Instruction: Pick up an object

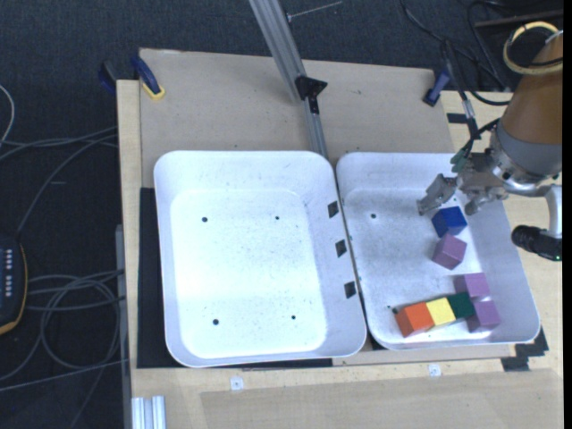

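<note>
My gripper (454, 200) hangs over the upper right part of the right bin (393, 248), its two grey fingers spread open. Just below the fingertips a blue cube (450, 221) rests on the bin floor; nothing is held between the fingers. A purple cube (449, 252) lies a little nearer the front. Along the bin's front edge lie an orange, yellow and green bar (435, 314) and two more purple blocks (475, 284) (486, 313).
The left bin (241, 257) stands beside the right one, with black clips (340, 247) along the shared rim. A slanted metal pole (284, 47) rises from the back of the bench. Blue clamps (147, 77) (437, 88) hold the board's far corners.
</note>
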You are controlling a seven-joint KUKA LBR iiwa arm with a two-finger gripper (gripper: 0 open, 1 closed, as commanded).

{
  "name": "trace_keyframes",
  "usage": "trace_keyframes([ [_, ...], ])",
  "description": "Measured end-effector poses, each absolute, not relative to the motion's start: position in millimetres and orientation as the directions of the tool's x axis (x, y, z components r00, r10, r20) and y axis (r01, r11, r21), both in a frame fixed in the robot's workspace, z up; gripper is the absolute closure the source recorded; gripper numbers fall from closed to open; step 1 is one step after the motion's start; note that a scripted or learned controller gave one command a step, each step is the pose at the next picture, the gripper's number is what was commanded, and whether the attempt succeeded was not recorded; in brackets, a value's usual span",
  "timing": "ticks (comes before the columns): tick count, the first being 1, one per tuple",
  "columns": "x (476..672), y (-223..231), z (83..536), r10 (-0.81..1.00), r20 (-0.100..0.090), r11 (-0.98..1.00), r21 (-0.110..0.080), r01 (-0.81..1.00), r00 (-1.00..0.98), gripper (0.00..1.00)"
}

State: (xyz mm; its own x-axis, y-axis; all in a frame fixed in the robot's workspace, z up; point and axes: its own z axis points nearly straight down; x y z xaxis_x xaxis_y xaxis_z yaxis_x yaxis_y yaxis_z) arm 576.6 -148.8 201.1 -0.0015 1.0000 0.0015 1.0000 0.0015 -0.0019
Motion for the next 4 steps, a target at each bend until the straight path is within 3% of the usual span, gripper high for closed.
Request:
trace_keyframes([
  [1,576.7,-149,201,1.0,0.002,0.001,-0.001,1.0,-0.001,0.0],
  [2,568.6,-155,144,1.0,0.002,0.0,-0.007,1.0,0.0,0.0],
  [3,575.0,-157,118,1.0,-0.007,0.002,0.021,1.0,-0.002,0.0],
  [4,575.3,-157,128,1.0,-0.008,0.002,0.023,1.0,-0.002,1.0],
])
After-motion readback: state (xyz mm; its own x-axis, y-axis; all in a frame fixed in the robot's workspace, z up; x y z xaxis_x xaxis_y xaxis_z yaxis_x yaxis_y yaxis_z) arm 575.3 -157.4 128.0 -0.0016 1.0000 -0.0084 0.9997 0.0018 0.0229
